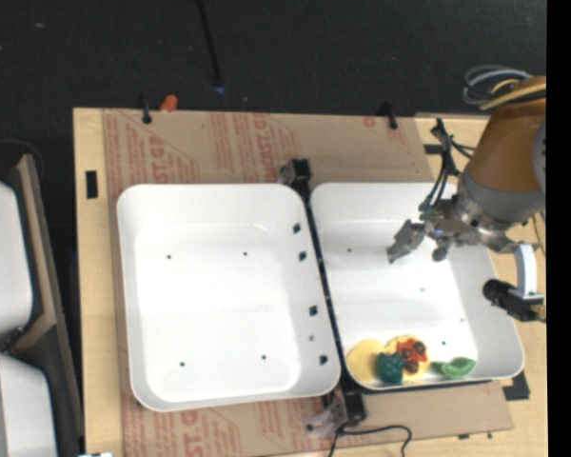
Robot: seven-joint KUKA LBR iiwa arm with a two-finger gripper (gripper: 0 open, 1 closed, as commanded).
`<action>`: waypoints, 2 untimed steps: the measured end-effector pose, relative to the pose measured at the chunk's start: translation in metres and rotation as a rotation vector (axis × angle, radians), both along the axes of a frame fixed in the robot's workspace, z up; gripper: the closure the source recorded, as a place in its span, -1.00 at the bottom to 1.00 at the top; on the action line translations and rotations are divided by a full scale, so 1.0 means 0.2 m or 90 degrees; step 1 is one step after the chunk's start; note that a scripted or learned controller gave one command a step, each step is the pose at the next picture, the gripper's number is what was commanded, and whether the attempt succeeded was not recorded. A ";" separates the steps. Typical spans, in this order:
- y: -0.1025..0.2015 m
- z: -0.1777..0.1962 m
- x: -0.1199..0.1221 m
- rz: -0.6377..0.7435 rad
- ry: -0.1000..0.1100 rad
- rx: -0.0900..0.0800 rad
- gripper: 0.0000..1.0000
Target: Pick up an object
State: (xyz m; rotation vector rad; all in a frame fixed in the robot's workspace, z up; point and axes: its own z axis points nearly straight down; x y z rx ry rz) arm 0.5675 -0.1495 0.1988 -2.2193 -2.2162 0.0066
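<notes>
A small heap of objects lies at the near edge of the right bin (362, 208): a pale yellow piece (364, 356), a teal piece (390, 369), a red and orange piece (411, 349) and a green piece (454, 367). My gripper (420, 244) hangs over the upper middle of the right bin, well above the heap and apart from it. Its two fingers are spread, one (401, 247) to the left and one to the right, with nothing between them.
The left bin (133, 255) sits beside the right one, joined by a black clip strip (314, 265). Both rest on a cardboard sheet (200, 146). The orange wrist band (509, 146) and cables stand at the right edge.
</notes>
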 end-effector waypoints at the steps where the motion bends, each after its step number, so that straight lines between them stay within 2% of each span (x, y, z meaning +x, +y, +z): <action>1: 0.00 0.02 0.01 0.001 -0.005 -0.001 -1.00; 2: -0.01 -0.25 0.05 0.001 -0.002 0.000 -1.00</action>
